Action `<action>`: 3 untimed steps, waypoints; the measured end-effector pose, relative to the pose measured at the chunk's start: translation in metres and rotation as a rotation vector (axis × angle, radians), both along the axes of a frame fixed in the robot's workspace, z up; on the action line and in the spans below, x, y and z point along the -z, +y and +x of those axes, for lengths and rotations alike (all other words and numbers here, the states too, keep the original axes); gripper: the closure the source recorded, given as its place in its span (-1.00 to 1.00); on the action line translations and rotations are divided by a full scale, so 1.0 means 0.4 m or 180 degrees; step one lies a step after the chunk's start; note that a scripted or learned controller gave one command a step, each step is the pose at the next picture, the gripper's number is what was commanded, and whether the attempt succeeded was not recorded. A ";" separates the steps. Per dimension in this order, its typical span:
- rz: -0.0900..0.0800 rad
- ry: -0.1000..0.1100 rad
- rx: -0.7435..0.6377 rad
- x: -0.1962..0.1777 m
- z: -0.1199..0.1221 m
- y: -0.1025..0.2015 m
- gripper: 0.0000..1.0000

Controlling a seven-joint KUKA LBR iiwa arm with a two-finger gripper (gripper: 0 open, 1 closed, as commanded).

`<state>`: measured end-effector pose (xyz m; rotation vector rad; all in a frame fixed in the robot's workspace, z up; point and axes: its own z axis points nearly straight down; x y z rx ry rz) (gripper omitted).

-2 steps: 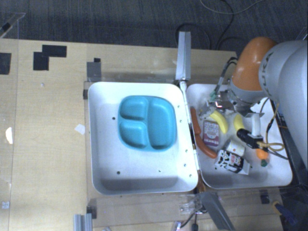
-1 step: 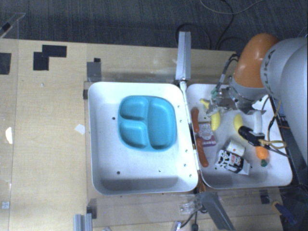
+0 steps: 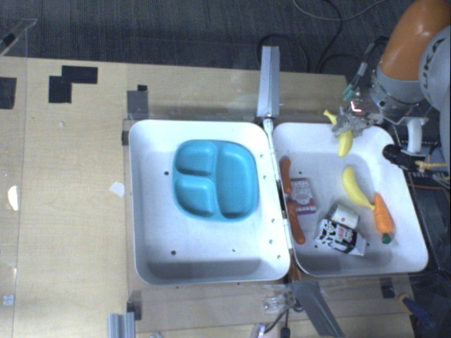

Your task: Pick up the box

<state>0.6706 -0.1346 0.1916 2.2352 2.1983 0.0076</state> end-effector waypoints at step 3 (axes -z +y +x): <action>0.0004 0.0001 0.0585 -0.275 -0.001 -0.041 1.00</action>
